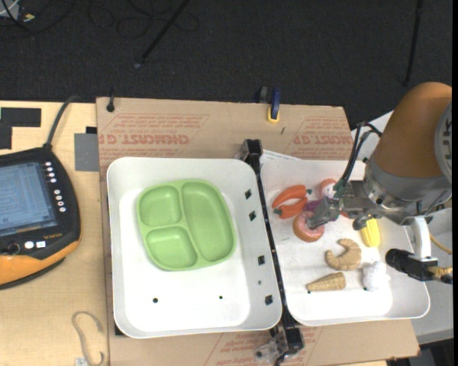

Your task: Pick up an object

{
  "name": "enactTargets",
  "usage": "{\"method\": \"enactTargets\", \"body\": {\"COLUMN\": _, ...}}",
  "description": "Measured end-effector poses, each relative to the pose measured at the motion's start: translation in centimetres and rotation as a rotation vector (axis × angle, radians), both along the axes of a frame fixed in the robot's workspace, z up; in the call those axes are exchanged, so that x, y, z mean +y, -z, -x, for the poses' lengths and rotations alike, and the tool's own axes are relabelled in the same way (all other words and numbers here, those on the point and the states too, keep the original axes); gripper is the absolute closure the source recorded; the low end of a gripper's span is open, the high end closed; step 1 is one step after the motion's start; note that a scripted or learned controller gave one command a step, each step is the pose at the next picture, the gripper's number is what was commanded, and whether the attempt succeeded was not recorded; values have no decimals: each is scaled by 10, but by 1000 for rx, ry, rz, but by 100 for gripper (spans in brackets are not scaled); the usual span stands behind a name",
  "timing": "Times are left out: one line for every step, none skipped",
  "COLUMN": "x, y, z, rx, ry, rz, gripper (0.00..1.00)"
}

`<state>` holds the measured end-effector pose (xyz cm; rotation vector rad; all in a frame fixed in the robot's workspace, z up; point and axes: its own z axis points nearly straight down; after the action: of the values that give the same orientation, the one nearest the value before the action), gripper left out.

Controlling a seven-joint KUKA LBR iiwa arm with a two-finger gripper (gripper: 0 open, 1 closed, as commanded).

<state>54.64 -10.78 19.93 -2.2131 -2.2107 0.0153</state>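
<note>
Plastic toy food [308, 229], mid-right of frame, prob. light, stiff; gripper [318, 218] sits on it, can't tell its state; grab edges.

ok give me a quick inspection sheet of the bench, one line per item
surface: two white bins side by side on cardboard; left bin, right bin.
job's things: in the right bin, an orange piece, a pink ring, a croissant, a cone, a yellow piece and a small white piece.
clutter: green divided plate in the left bin.
grippers: gripper low in the right bin, at the pink ring; grasp cannot be judged.
cables: dark cable running up from the wrist; cables on the black floor at top.
surroundings: control tablet at left; yellow clamp on the cardboard's far edge.
</note>
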Motion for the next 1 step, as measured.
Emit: {"method": "enactTargets", "body": {"x": 0, "y": -7, "z": -3, "rx": -13, "ry": -2, "rz": 1, "gripper": 0}}
